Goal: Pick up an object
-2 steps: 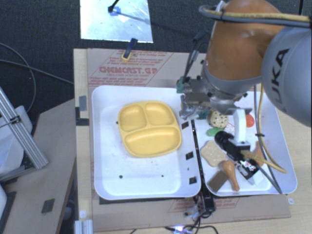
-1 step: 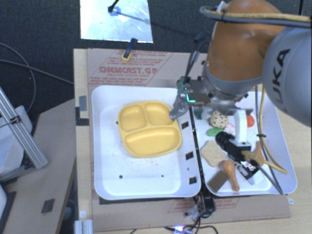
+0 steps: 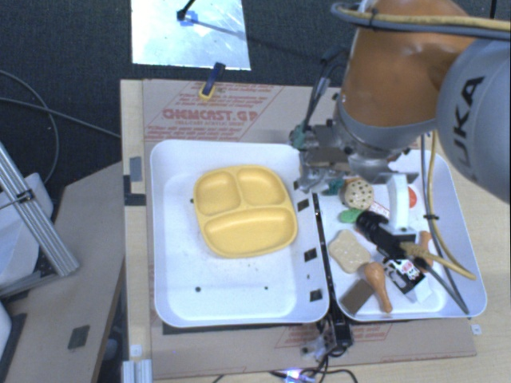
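Observation:
My gripper hangs under the big orange wrist at the far left corner of the right bin, close to the wall between the two bins. Just to its right lies a round chocolate-chip cookie, with a small green piece below it. Nearer the front are a pale toast slice, a tan drumstick and a brown block. Nothing shows between the gripper's tips.
The left bin holds a yellow divided plate. A white and red item lies at the right bin's far side, partly under the arm. A small printed card sits near the drumstick. A foil sheet lies beyond the bins.

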`<state>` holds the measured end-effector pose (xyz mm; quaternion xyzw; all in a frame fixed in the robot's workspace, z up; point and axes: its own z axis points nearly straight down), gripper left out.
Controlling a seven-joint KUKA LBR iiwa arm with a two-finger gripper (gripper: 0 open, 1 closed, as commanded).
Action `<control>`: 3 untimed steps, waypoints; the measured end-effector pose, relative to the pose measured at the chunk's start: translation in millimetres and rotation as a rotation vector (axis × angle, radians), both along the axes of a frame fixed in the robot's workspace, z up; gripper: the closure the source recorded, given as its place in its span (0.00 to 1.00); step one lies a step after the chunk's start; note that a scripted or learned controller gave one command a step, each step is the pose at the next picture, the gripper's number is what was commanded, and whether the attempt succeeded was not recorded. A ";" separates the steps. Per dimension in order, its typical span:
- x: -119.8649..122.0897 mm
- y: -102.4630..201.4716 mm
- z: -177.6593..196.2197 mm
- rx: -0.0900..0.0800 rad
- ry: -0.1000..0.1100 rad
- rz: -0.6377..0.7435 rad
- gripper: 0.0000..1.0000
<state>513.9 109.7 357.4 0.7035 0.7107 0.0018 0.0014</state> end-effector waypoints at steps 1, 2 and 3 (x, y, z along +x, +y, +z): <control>0.7 0.2 10.9 0.000 -0.002 0.006 1.00; -28.3 -6.3 -20.7 -0.001 0.006 -0.010 1.00; -27.1 -6.1 -19.4 0.000 0.003 -0.008 0.00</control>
